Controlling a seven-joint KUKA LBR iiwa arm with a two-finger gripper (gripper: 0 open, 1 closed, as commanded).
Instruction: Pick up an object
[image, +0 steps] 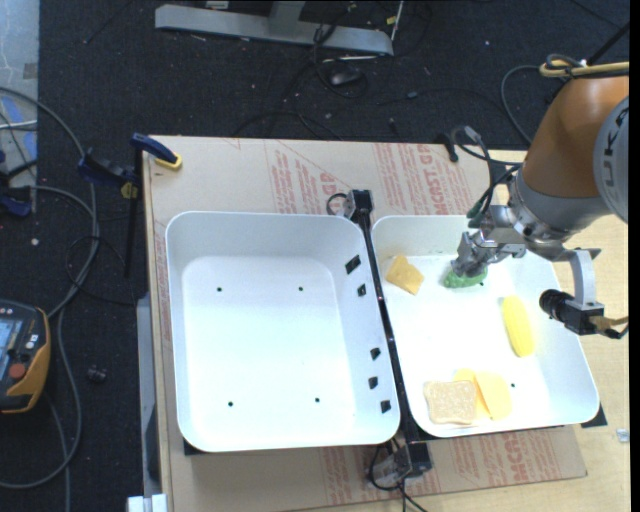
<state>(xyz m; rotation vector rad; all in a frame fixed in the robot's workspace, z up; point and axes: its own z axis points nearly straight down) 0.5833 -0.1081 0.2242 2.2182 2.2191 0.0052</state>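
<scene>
So in the camera view, the gripper (473, 262) was seen lowered into the right bin (570, 345), right on top of a small green object (463, 279) near that bin's far wall. Whether the green object was actually pinched couldn't be made out, and the gripper's state couldn't be told either, since that part was too small and cluttered. A yellow wedge (405, 275) was spotted just to the gripper's left, close but apart from it. A yellow corn-like piece (517, 326) was found a bit nearer the camera than the gripper and off to its right. Well toward the camera from the gripper, a slice of toast (452, 401) was seen touching a flat yellow slice (491, 393). The left bin (180, 300) was seen well off to the gripper's left.
</scene>
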